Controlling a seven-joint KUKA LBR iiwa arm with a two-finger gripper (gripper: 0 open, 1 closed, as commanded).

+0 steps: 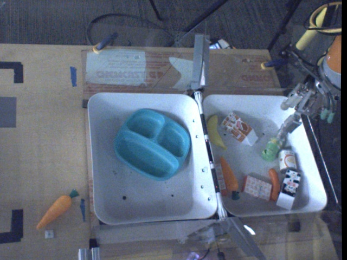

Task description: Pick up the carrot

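An orange carrot [228, 176] lies in the right bin [260, 104] against its left wall. A second, smaller orange carrot [275, 182] lies near the bin's front right, between two small cartons. A third carrot [54, 210] with a green top rests on the bench outside the bins, at the front left. My gripper [283, 133] reaches in from the right, low over the right bin's right side. Its tip is just above a small green toy [269, 150], well away from the carrots.
A teal divided plate [153, 143] sits in the left bin [103, 199]. The right bin also holds a banana [216, 132], a patterned carton [238, 128], a red-and-white box [257, 187], a small can [287, 159] and a cow-print carton [289, 187].
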